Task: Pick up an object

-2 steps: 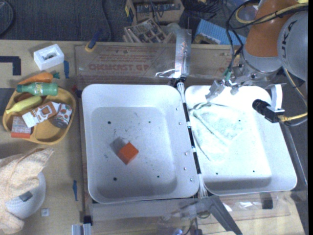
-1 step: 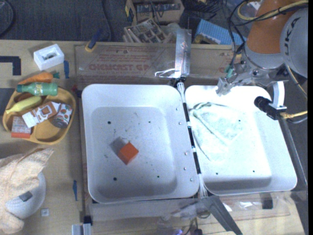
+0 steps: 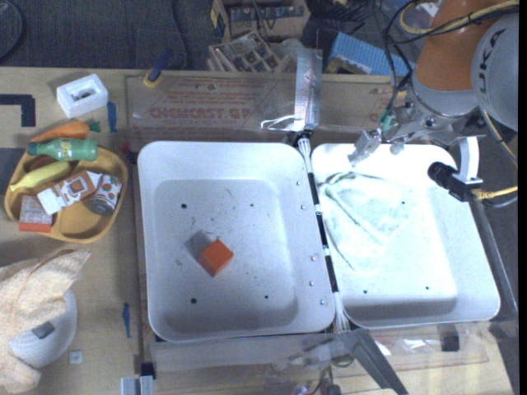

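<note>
An orange block with a grey side lies in the left bin, a little left of its middle. A pale green-white cloth is spread, crumpled, across the upper left part of the right bin. My gripper hangs over the back edge of the right bin, just above the cloth's far corner and far from the block. Nothing can be seen held in it. The orange-banded wrist rises behind it at the top right.
A yellow bowl of toy food stands left of the bins, with a small white box behind it. A beige cloth lies at the bottom left. A black fitting with a yellow cable overhangs the right bin.
</note>
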### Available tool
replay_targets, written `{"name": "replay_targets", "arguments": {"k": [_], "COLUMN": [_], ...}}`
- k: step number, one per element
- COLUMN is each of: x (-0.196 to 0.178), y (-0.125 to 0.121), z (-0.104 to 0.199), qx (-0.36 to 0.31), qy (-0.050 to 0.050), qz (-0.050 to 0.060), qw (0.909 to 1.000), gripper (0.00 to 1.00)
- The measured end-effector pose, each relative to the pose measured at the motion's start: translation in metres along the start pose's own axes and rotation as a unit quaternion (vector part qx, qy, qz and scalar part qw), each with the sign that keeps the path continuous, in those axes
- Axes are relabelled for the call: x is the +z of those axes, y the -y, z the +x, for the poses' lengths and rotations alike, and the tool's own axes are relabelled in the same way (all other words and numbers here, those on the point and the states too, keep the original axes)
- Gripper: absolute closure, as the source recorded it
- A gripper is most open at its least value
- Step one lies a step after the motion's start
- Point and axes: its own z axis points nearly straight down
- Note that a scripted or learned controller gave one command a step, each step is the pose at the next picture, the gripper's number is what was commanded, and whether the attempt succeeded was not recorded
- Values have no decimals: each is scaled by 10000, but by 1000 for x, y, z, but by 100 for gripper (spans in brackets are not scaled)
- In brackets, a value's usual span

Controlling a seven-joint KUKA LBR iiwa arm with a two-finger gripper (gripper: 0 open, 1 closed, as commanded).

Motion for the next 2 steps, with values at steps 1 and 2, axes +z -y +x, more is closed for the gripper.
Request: {"name": "replay_targets", "arguments": {"k": [1,2], "x": [-47,101], "y": [10,6], "z": [2,-1], "qx": [155,-479], "qy": [-26,-31], "qz": [31,24], "qw": [9999,9988], "gripper": [0,0]}}
